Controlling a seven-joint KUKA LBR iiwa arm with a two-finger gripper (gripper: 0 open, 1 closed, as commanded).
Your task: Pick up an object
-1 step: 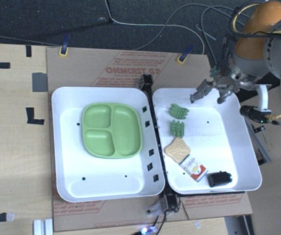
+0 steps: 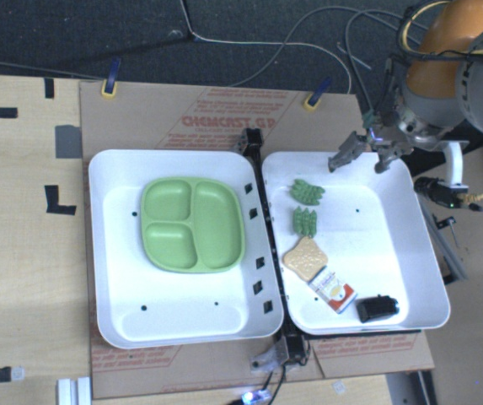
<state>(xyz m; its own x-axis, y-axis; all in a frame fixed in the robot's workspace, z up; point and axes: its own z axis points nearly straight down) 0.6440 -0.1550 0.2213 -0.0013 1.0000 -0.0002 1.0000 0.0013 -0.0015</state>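
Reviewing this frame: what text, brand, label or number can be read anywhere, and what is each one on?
"CHEMCAST GP": red print on the brown cardboard sheet behind the bins, faint, so the reading is uncertain.
Smaller red print around it and along the sheet's front edge: too blurred to read.
Red and white packet in the right bin: print too small to read.

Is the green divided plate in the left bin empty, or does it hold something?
Empty. The green divided plate lies flat in the left bin, and all three compartments show only bare green surface.

I'm looking at a robotics lab bench. Loose cables (image 2: pixel 308 24) trail along its far edge; cardboard (image 2: pixel 224 116) is clamped beneath two white bins (image 2: pixel 106 251)
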